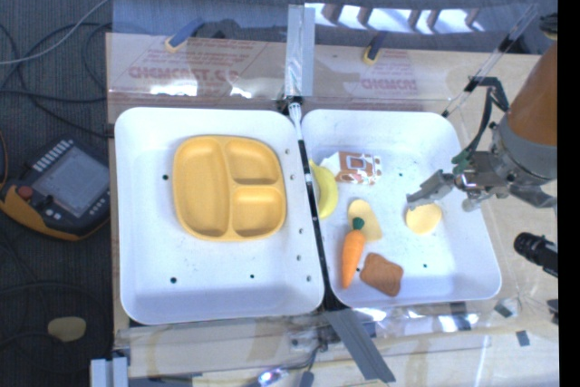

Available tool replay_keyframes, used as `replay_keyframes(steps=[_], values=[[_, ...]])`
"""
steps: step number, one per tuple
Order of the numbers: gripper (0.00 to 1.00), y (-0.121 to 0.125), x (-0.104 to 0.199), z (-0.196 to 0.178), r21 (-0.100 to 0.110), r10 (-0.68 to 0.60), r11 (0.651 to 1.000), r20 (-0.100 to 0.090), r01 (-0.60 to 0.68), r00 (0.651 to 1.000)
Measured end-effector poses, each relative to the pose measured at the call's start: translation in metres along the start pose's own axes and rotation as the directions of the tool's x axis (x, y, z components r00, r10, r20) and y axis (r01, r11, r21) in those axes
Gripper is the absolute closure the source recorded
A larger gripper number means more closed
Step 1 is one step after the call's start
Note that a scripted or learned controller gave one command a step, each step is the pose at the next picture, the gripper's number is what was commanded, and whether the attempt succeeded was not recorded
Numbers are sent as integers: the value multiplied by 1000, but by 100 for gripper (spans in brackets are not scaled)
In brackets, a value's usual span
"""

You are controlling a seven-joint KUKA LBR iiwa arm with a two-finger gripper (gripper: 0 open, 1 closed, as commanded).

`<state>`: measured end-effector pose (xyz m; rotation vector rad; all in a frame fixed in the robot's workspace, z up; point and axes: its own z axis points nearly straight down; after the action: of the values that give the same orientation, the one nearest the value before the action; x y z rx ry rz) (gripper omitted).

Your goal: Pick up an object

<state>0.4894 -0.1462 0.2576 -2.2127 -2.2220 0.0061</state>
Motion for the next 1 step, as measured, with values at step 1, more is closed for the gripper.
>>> replay_keyframes(steps=[1], values=[[0, 46, 26, 84, -1, -170, 985, -1, 170, 985]])
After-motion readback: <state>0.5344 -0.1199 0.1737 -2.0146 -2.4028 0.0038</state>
